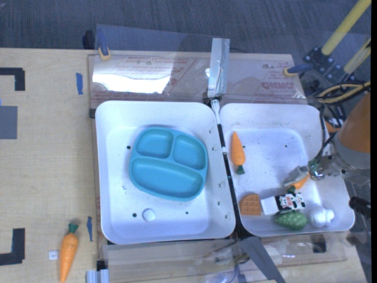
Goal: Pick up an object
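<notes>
My hand [300,177] is low inside the right bin [268,119], near its right wall, and I cannot tell if it is apart or together, because its metal parts are small and blurred here. Just under my hand I see a small orange piece [301,183]; I cannot say what it is, or if it touches me.

The object I judge most suitable is the toy carrot [237,150], well to the left of my hand and a little farther from the front edge, close to the divider between the bins. Its long axis runs almost front to back. The orange body points away from the front, and the green end points toward the front. It is probably light, stiff plastic with a smooth, slippery skin and not fragile. I would take it across the thick middle of the body, with my grip square to the long axis, so it does not slide out along the taper.

In front of my hand lie a waffle-like piece [250,204], a small printed box [287,203], a green lumpy thing [291,220] and a white ball [321,217], all close together, so they are harder to separate.
</notes>
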`<state>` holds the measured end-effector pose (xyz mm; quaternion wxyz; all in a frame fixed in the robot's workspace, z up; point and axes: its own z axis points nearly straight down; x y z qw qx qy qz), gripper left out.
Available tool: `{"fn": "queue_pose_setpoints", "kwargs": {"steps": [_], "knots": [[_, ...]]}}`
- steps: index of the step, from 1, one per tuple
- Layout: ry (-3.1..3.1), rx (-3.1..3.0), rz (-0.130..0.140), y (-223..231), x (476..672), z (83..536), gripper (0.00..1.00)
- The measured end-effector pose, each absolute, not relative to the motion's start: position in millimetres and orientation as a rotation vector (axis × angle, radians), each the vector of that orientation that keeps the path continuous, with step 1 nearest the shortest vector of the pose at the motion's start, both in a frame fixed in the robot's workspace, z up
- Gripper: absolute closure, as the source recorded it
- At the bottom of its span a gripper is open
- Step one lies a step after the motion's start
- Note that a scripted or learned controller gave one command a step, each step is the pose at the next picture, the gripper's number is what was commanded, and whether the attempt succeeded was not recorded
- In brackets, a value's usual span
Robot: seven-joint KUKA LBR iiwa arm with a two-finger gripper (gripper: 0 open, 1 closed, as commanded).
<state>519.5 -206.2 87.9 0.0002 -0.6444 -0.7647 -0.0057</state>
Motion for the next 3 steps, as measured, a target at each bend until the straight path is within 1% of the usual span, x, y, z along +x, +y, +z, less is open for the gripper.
{"fn": "queue_pose_setpoints", "kwargs": {"steps": [1,2,3], "knots": [[-2.406,-2.034,-0.013,-210,520.2,98,1.0],[-2.446,-1.982,-0.006,-160,524.3,195,1.0],[-2.339,-2.099,-0.003,-94,567.1,200,1.0]]}}
